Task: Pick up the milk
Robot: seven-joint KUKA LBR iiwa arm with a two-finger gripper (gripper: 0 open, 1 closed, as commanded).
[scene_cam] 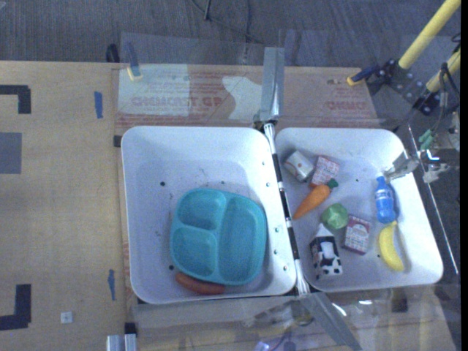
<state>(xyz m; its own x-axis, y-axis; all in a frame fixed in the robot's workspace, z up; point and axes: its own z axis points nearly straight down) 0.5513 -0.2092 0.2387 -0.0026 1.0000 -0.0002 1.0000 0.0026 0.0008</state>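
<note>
Fingers of the gripper too small and blurred to read as spread or pressed together; cannot tell. Perched at the right rim of the right bin, just above a blue bottle, with nothing seen between the tips.

Two white bins side by side, touching along a middle divider.

In the left bin: one teal plate with three compartments, set toward the near right corner; one reddish sausage lying along the plate's near edge, partly tucked under it. Two things in all.

In the right bin, eight things:
- One milk carton, white with black cow patches, in the near left part, close to the divider and well apart from the gripper.
- One green ball, just beyond the milk carton, touching or nearly so.
- Two small red boxes: one just right of the milk carton, the other at the far side.
- One carrot, slanted, leafy end up against the far red box.
- One grey can on its side, far left corner, beside that same box.
- One blue bottle, near the right wall.
- One banana, just below the bottle, near the right corner.

Outside the bins: one yellow pole slanting off at the upper right.
</note>
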